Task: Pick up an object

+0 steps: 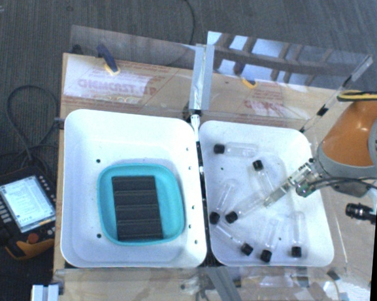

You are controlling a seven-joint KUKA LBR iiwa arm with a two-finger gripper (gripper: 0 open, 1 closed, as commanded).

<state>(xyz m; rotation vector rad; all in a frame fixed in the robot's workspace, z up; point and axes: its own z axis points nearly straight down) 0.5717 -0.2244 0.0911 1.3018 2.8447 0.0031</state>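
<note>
At the lower edge of the frame, the right bin holds clear vials with black caps scattered over its floor, while the left bin carries a teal tray with a dark ribbed insert. At the right of the frame, the arm reaches over the right bin's rim, its gripper touching the upper end of a slanted vial; how far apart the jaws stand cannot be told. Farther back, the table shows two clamps.
</note>
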